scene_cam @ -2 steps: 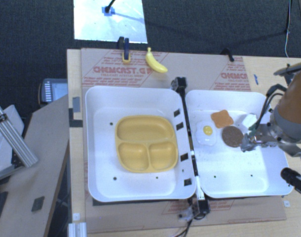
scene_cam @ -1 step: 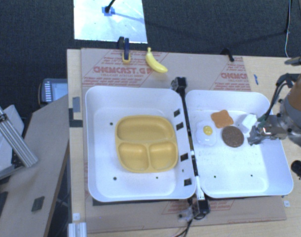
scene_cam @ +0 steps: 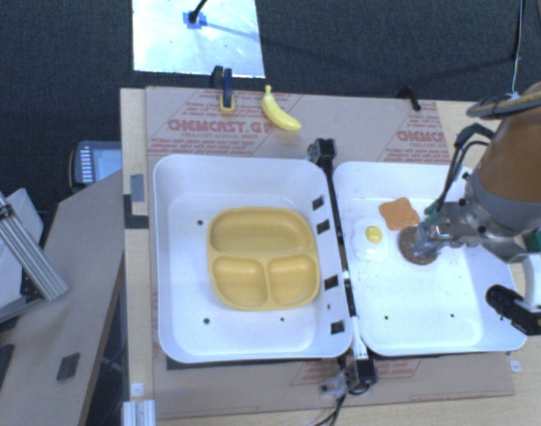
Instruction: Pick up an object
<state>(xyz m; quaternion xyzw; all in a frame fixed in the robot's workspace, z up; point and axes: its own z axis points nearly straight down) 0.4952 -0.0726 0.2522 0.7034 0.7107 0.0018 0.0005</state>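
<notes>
In the right bin (scene_cam: 430, 327) lie a toy fried egg (scene_cam: 371, 238), white with a yellow yolk, and an orange toast-like slab (scene_cam: 399, 212) just behind it. My gripper (scene_cam: 419, 248) is down inside this bin, right of the egg and in front of the orange slab. Its lower end sits close to the bin floor, and its tip looks like a dark round blob from above. The grey arm with its orange band (scene_cam: 519, 162) comes in from the right.
The left bin (scene_cam: 177, 264) holds a yellow divided plate (scene_cam: 260, 256) with three compartments. A toy banana (scene_cam: 279, 112) lies on the board behind the bins, next to a yellow-and-blue clamp (scene_cam: 226, 91). A black divider strip (scene_cam: 333, 229) separates the bins.
</notes>
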